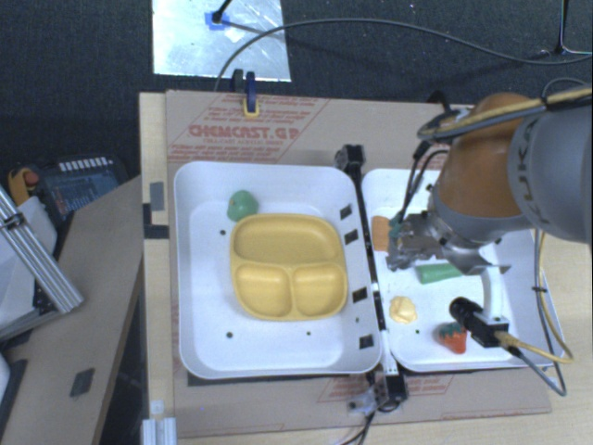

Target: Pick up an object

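Note:
My gripper (406, 248) hangs low over the left part of the right bin (519, 360), below the grey arm with its orange band. A flat orange piece (380, 233) lies just to its left, by the bin's wall. A green block (437, 272) pokes out right beside and below the gripper; I cannot tell whether they touch. A pale yellow lump (403, 311) sits nearer the front. A small red and orange item (453, 340) rests near the front edge.
The left bin (199, 341) holds a yellow divided tray (285, 265) and a green rounded object (243, 204) behind it. Black clips line the divider (363, 258) between the bins. Cables run across the dark floor behind the bench.

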`<state>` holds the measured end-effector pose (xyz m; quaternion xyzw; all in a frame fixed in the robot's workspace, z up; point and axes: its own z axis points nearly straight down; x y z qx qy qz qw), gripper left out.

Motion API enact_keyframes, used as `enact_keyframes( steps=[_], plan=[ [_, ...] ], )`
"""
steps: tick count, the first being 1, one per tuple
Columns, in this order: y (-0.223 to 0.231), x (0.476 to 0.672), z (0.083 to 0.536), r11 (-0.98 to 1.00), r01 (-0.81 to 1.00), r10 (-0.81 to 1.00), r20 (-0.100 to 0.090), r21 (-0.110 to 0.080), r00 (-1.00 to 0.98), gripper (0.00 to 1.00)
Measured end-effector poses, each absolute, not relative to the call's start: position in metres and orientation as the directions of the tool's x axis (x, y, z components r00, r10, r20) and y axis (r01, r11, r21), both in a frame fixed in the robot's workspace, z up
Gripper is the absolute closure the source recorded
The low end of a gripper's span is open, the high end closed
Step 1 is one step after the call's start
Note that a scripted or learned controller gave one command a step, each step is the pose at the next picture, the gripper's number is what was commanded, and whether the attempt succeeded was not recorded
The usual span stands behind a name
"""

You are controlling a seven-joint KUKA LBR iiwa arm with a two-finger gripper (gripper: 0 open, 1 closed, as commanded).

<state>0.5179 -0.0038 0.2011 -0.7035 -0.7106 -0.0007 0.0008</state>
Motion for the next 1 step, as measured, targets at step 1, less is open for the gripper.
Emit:
enact_keyframes(
  steps=[1],
  plan=[
    [0.0399,0.5192,0.2096,0.008,1.000,1.000,0.001,0.001,-0.008,1.00]
  ],
)
